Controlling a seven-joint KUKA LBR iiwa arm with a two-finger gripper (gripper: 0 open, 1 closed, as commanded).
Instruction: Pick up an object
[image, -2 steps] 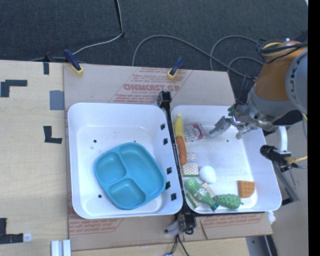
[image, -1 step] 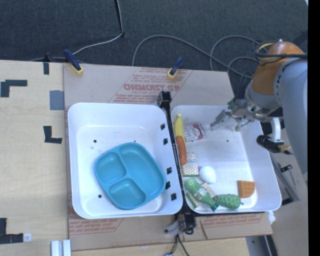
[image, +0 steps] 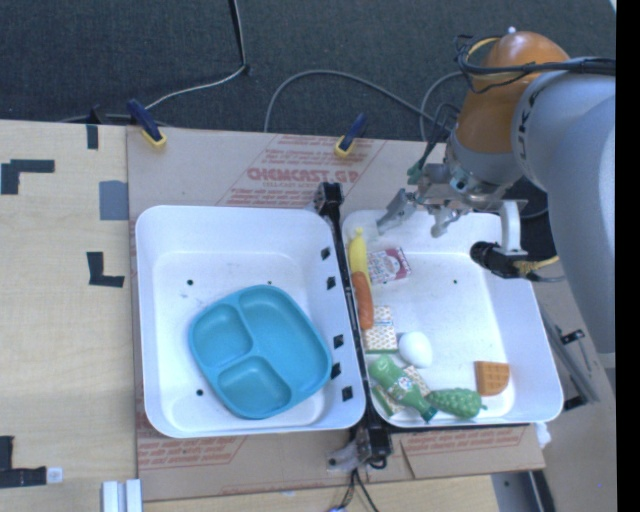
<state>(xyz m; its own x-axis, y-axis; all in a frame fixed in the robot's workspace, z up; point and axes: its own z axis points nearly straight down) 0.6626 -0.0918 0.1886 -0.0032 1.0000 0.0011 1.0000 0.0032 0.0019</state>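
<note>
- Objects — white egg, green toy, orange carrot — lie along the right bin's left and front edges.
- Gripper, fingers spread and empty, hovers at that bin's back edge.
- Blue tray sits in the left bin; cardboard covers the bench.

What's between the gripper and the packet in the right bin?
Nothing visible. The gripper hangs open over the right bin's far edge; the packet lies just below it in the picture, with bare bin floor around it.
</note>
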